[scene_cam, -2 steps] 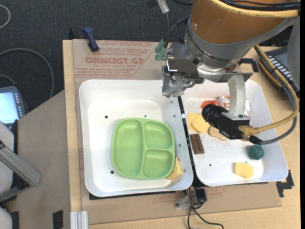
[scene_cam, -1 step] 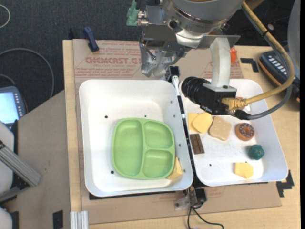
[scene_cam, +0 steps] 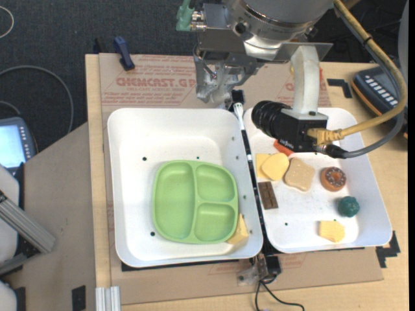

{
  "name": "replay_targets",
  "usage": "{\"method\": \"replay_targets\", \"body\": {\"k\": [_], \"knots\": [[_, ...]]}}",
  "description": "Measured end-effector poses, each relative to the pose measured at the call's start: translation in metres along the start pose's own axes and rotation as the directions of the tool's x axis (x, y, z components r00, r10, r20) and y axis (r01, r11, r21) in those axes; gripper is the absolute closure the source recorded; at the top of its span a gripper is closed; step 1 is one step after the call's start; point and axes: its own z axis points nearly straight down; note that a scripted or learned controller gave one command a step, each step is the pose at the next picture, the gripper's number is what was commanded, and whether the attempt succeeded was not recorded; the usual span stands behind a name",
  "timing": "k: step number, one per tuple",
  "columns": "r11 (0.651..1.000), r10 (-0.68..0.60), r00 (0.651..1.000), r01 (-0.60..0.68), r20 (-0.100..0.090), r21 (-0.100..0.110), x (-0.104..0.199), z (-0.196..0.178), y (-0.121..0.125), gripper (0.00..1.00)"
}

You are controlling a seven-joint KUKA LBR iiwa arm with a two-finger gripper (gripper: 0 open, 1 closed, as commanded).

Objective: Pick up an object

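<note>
Two white bins; gripper [scene_cam: 219,83] above left bin's [scene_cam: 130,141] far edge, nothing visibly held, fingers' state can't tell; green tray [scene_cam: 194,201] in left bin; food items, possibly plastic, in right bin [scene_cam: 369,199]

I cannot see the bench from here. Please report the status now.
Gripper up over back edge of bins, nothing between fingers. Toast piece, donut, teal ball loose in right bin. Green tray in left bin.

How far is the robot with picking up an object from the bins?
Done: nothing looks picked up yet; the toast slice, donut, green ball and cheese wedge lie in the right bin. In hand: the gripper hangs above the bins' far edge. Left: descend, grasp one item, lift.
</note>
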Motion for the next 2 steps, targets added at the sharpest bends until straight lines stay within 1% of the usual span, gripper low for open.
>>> {"method": "replay_targets", "body": {"k": [1, 2], "knots": [[1.000, 0.000, 1.000, 0.000, 0.001, 0.002, 0.000, 0.001, 0.000, 0.00], [1.000, -0.001, 1.000, 0.001, -0.001, -0.002, 0.001, -0.010, 0.000, 1.00]]}}
